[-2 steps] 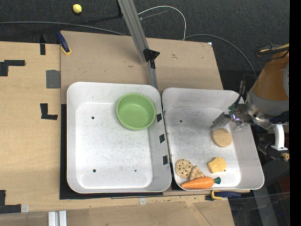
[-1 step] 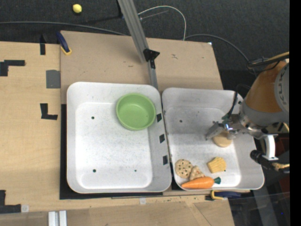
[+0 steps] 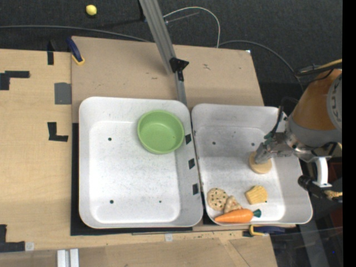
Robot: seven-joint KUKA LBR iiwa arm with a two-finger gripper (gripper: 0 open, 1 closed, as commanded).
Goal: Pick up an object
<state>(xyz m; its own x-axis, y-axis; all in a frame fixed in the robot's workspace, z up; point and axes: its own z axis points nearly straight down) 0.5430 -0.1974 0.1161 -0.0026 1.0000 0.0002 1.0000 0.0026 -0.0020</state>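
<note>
Gripper (image 3: 266, 152) sitting over a tan round object (image 3: 260, 164) near the right bin's (image 3: 233, 115) right edge; finger spread: cannot tell. Green bowl (image 3: 161, 131) resting by the left bin's (image 3: 94, 149) back edge

arm (image 3: 325, 113) cut by right edge | tan disc (image 3: 260, 165) partly under gripper (image 3: 267, 152)

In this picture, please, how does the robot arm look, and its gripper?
The arm is bulky and rounded, with an orange band above a grey wrist section. The gripper at its end is small, dark grey and metallic. A white part with dark fittings sits below the wrist, at the picture's right.
</note>
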